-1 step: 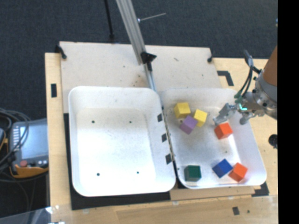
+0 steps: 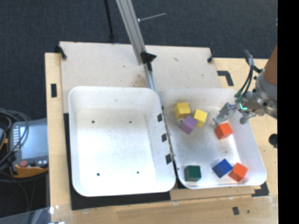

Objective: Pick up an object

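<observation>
A light wooden bench [image 2: 53, 125] sits on a dark carpet floor [image 2: 46, 13]. A pale flat board [image 2: 107, 64] lies on top of the bench. A silver metal pole [image 2: 131, 22] leans up from the middle of the board toward 12 o'clock, with a black clamp [image 2: 147, 58] at its foot. A thin black cable [image 2: 108, 13] runs across the carpet beside the pole. At 9 o'clock, off the bench, there is a grey box with a screen [image 2: 28, 141], orange underneath, and dark cables [image 2: 7, 120] curl around it.
</observation>
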{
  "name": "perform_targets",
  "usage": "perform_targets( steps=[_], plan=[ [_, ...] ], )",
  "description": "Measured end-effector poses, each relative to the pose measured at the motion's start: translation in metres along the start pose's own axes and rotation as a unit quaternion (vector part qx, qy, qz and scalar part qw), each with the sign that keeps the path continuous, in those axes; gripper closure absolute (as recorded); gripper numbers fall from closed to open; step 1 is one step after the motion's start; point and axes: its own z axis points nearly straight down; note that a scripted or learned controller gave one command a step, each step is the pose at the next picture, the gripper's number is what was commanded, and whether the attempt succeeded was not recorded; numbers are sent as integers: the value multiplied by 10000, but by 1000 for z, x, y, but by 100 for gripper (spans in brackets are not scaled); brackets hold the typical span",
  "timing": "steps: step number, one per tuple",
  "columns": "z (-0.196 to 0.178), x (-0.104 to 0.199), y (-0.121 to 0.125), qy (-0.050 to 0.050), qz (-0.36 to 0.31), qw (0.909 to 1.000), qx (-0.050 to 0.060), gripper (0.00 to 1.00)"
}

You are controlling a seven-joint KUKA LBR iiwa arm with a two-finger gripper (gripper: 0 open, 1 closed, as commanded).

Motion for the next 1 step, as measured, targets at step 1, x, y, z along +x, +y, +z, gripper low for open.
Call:
perform_targets(
  steps=[1],
  plan=[
    [45, 4, 5, -4, 18, 10000, 26, 0]
  ],
)
